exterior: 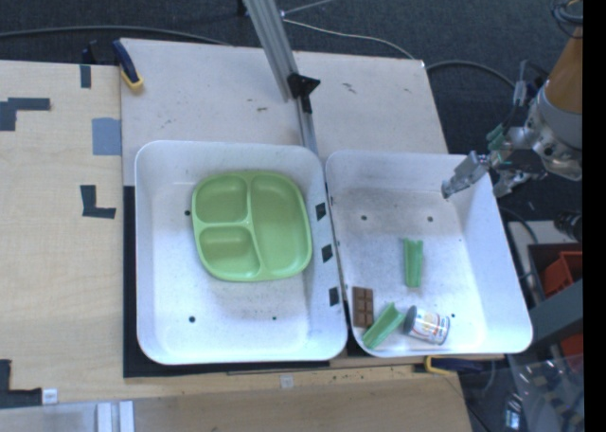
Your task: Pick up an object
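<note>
Green stick: lies in the middle of the right bin, well apart from the other things, its long axis running nearly straight up and down the view.
Other candidates: a green wedge, a small can on its side and a brown block sit bunched at the bin's near edge, the wedge just beside the can.
Likely target: the stick, as I judge it, since it has bare floor on every side and nothing to foul a grasp.
Pincer: hangs over the far right corner of the right bin, at the end of the arm that comes in from the right; nothing is between its fingers, and how far apart they stand I cannot tell.
Key relation: the stick lies toward the near side and a little left of the pincer, within the same bin.
Coming move: probably a short travel toward the near side and down, with the fingers set across the stick's narrow width.
Left bin: carries a green divided plate, well away from the pincer.
Table: bears both bins side by side.
</note>
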Available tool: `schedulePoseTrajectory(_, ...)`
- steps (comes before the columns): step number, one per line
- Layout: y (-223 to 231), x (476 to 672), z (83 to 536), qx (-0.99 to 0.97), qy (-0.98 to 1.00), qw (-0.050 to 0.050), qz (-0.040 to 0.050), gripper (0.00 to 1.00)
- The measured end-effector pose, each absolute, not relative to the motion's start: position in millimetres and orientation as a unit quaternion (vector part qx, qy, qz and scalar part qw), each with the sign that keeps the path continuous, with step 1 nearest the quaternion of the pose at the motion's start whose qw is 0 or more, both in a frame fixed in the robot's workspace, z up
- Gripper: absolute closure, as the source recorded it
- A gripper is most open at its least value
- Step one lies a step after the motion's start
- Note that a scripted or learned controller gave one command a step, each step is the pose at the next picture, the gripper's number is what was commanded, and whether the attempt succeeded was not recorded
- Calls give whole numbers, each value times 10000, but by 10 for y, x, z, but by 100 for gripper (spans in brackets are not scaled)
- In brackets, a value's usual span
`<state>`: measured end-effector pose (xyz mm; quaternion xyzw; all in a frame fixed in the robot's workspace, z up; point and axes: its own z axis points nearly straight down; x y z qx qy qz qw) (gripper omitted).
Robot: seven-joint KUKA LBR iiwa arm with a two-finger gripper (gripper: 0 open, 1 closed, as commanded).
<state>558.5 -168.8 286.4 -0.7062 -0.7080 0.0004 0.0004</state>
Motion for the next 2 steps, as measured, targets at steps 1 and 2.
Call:
schedulePoseTrajectory(1, -1688, 5585, 2864, -7062, -7080, 3, 3, 0)
schedulePoseTrajectory(2, -1669, 5681, 2318, -7063, -7079, 22, 21, 0)
